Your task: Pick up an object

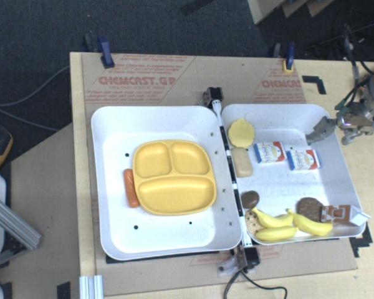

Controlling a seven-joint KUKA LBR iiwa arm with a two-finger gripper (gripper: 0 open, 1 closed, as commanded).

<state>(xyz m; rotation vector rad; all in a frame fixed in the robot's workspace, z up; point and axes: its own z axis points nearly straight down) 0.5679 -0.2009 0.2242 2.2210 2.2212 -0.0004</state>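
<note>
My gripper point(334, 132) hangs over the right bin's point(336, 185) far right rim, open, with nothing between its fingers point(320, 131). Just left of it and lower lie two small blue and white cartons point(269, 152) point(302, 159). A pale yellow round piece point(241, 132) and a beige block point(241, 161) lie by the bin's left wall. Along the near wall are a small brown disc point(250, 199), a bunch of bananas point(287, 224), a dark brown cookie point(309, 207) and a brown and white packet point(338, 213).
The left bin point(112, 204) holds a yellow divided plate point(173, 176) with an orange sausage point(131, 187) along its left side. Blue clamps point(104, 52) point(288, 57) grip the board's far edge. Cables hang by the arm at the right.
</note>
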